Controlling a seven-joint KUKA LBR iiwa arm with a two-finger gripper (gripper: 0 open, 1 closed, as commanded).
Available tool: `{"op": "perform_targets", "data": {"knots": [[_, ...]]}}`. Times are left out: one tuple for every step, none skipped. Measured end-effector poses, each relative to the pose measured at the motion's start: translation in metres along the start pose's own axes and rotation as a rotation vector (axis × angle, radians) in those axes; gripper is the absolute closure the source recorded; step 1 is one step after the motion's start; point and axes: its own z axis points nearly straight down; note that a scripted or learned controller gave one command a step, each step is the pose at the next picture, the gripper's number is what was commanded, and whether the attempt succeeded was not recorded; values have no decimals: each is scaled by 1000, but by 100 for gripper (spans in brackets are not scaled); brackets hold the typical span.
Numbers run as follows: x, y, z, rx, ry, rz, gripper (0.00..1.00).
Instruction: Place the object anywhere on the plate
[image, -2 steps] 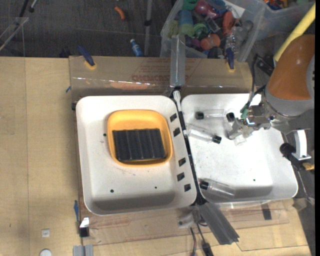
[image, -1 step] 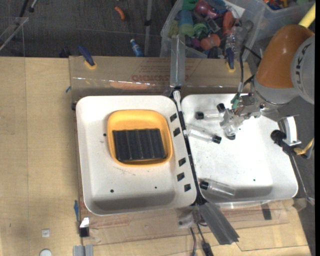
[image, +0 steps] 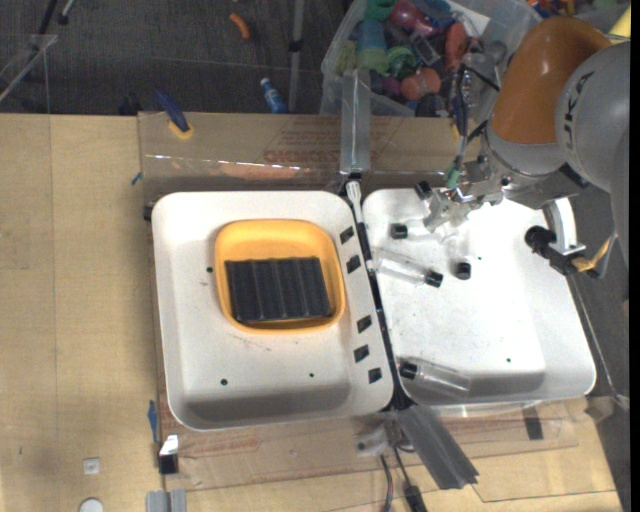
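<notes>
An orange square plate (image: 228, 250) lies in the left bin (image: 180, 380). A black ribbed rectangular object (image: 278, 290) rests flat on the plate, filling most of its middle. My gripper (image: 442, 208) hangs over the far left part of the right bin (image: 520, 340), well to the right of the plate and apart from the black object. Nothing shows in its grasp.
In the right bin lie a clear tube with a black cap (image: 405, 270), a second clear tube (image: 435, 375) near the front edge, and two small black pieces (image: 399, 231) (image: 462, 268). A divider with black clips (image: 362, 300) separates the bins. A crate of toys (image: 410, 45) stands behind.
</notes>
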Motion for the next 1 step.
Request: {"op": "perform_targets", "data": {"knots": [[19, 5, -1, 1, 2, -258, 100]]}}
